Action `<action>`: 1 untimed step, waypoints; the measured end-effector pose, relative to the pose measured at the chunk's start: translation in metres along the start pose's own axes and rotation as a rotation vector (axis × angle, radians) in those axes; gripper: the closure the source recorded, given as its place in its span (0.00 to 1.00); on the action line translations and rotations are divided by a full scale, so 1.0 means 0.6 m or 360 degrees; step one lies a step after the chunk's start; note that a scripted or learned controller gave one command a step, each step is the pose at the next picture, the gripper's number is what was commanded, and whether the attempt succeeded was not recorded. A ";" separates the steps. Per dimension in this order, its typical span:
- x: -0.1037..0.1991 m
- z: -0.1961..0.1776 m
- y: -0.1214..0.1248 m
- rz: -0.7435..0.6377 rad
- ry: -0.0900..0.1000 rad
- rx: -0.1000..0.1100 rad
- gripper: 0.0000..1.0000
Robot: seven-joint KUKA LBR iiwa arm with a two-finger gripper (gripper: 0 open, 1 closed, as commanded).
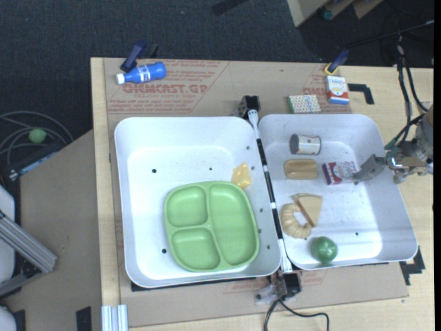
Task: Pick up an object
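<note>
Step in hand: approach, nothing grasped; the gripper (368,171) sits low over the right bin (386,205), and whether it is open or closed cannot be told. Nearest candidate: a small red-and-white packet (333,172), just left of the gripper. Next move, by judgement: shift left over the packet, descend, close.

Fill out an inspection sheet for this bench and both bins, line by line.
Surface: wooden bench bearing left bin and right bin, side by side.
Job's things: right bin holds small can, tan block, red packet, croissant-like piece, wedge, green ball.
Clutter: left bin holds green divided plate and yellow piece; blue bottle and small boxes lie on the bench behind.
Grippers: gripper over right bin's right side, near the red packet; holding nothing visible.
Cables: black cable at front edge; coiled cable on floor left.
Surroundings: dark carpet.
</note>
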State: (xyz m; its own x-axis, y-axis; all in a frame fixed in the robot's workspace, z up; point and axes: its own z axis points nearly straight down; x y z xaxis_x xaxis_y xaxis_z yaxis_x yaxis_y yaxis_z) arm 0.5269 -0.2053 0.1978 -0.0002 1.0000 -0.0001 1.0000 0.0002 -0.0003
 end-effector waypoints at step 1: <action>0.126 0.030 0.051 -0.0003 0.0003 0.0002 0.00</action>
State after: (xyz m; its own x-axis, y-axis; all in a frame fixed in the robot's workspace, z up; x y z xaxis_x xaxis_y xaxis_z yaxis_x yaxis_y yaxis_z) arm 0.5575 -0.1299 0.1798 -0.0023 1.0000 0.0021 1.0000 0.0023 -0.0019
